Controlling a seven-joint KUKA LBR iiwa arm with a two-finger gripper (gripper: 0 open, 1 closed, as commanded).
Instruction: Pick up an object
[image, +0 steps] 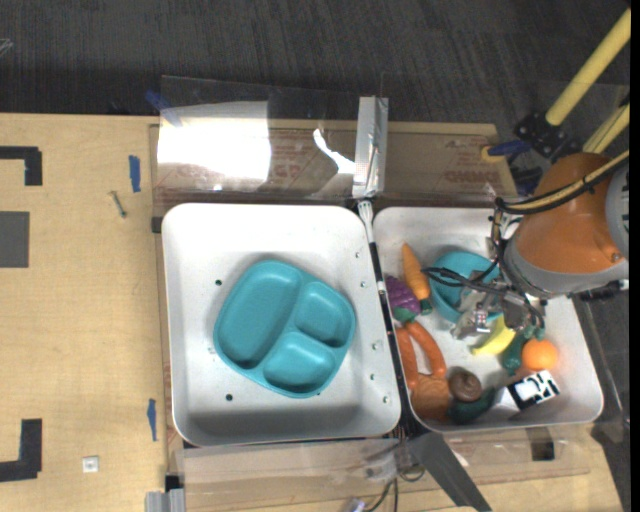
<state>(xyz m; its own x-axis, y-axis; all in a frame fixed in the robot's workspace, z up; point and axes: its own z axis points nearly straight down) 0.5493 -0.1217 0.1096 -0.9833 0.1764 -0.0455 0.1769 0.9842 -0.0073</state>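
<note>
My gripper (482, 316) hangs low in the right bin (585, 400), under the orange band of the arm (568, 232). It sits just left of a yellow banana-shaped toy (492, 343) and in front of a teal bowl (458, 272). Around it lie an orange carrot (415, 272), a purple piece (402, 295), a long orange curved toy (424, 352), a brown ball (464, 381), a small orange ball (540, 355) and a black-and-white cube (533, 388). I see nothing clearly held.
The left bin (190, 250) holds a teal divided plate (286, 326). A metal divider (371, 150) stands behind the seam between the bins. Tan bench surface (70, 300) stretches to the left. Yellow poles (590, 65) cross the top right.
</note>
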